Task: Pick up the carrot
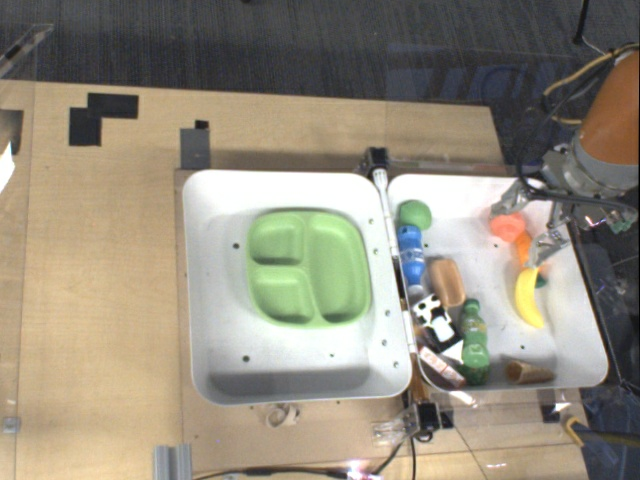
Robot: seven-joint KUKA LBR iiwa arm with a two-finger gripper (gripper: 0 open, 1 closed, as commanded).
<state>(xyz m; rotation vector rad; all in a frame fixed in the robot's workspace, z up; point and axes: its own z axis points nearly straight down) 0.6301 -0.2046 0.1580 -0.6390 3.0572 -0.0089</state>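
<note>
Holding two bins (210, 268), one carrot (523, 247), one banana (528, 299)

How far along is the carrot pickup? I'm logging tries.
Done: the two-finger gripper has reached the right white bin. In hand: nothing visibly; its fingers straddle the small orange carrot, which lies on the bin floor beside the yellow banana. Left: grasp, lift.

The bench (100, 268) looks like pale matt wood, both bins (200, 268) smooth white plastic, the green tray (305, 266) matt plastic.
</note>
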